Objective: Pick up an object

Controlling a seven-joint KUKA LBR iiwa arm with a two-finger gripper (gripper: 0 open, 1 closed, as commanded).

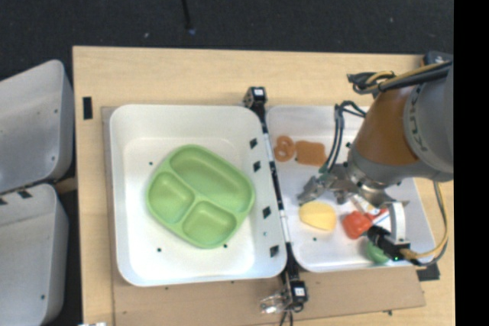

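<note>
Down at the bottom edge of the bench [92,301] there's a small metal clamp [279,303] sitting right where the two bins meet. Just above it, the left bin [126,256] has a green divided plate [200,195] lying flat and turned a bit on the diagonal.

So the arm [397,130] comes in from the right, orange band bent down over the right bin [306,259], with the gripper [330,187] low over the middle of it. Its metal fingers [312,185] look splayed apart, with nothing between them as far as I can see.

Just below the fingertips there's a yellow lump [318,216], roughly oval, long axis running left to right, maybe touching the fingers, can't really tell. Right of it sits a red piece [355,224], then a green piece [376,252] lower right. Up the bin, an orange-brown ring [284,148] lies beside a brown block [310,153] whose long side also runs left-right.
</note>
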